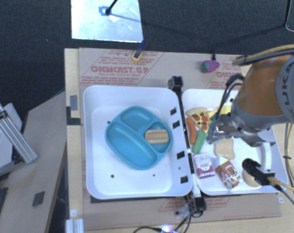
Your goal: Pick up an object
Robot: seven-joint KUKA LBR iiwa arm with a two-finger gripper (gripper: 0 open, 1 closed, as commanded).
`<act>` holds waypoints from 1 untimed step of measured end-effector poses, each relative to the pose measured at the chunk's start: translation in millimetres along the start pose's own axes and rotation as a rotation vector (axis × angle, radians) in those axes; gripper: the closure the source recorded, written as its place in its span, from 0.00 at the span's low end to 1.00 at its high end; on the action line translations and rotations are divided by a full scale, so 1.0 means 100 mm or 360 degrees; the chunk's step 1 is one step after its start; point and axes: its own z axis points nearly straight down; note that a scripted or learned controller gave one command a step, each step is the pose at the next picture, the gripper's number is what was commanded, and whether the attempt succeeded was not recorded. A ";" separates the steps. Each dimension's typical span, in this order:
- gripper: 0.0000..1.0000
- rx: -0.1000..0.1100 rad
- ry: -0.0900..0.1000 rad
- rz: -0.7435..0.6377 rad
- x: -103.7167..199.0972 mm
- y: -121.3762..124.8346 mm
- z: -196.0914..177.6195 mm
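Two white bins sit side by side on the bench; we count one blue divided plate in the left bin, with one tan bread-like piece lying in its right compartment. Right bin holds several toy foods: one pizza slice, one green stick beside an orange one, one toast slice, two small cartons. Gripper hangs over the pizza and green stick; whether its fingers are apart or together we cannot tell, the wrist blocks them. One purple toy lies outside, behind the right bin.
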 end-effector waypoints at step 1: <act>1.00 0.0003 -0.0001 0.0008 -0.01 -0.15 0.00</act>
